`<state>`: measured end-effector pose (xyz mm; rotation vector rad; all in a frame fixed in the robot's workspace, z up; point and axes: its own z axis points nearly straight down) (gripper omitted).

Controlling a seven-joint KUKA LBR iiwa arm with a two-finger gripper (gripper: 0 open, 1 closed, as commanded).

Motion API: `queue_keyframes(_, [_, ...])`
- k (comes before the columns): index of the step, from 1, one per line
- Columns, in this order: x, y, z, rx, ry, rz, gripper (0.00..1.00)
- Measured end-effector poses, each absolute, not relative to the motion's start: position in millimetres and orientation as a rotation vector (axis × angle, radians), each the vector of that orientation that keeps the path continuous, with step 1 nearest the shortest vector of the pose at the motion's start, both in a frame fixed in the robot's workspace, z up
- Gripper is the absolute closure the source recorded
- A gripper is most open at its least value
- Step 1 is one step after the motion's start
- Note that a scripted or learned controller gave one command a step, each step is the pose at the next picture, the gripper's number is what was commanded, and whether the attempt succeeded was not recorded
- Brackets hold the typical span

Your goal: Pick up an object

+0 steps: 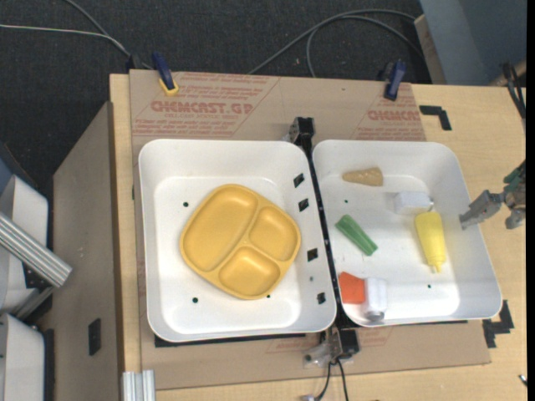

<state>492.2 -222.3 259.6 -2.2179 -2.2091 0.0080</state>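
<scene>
- I see my gripper (483, 210) at the right rim of the right bin (468, 307), just outside the wall and well short of anything inside. It is small and blurred at the frame edge, so I cannot tell how it is set.
- The candidates all lie in the right bin: a yellow squeeze bottle (430, 236) nearest the arm, a green block (356, 235) near the middle, a tan piece (363, 176) toward the far wall, a small white piece (410, 201) just above the bottle, and an orange-and-white item (361, 291) at the near-left corner.
- The left bin (159, 224) holds a yellow divided plate (241, 241); I judge it too broad and flat to go for.
- I would take the bottle: closest, lying apart from its neighbours.
- To do it well, I would centre over its body, straddle its narrow width rather than its length, and descend fully before lifting.
- The white piece sits close to the bottle's top, so I would stay toward the bottle's middle.
</scene>
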Motion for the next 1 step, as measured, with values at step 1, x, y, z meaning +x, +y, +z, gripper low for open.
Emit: queue_keyframes(1, [494.6, -221.3, 264.9, -2.220, -2.221, 0.000, 0.00])
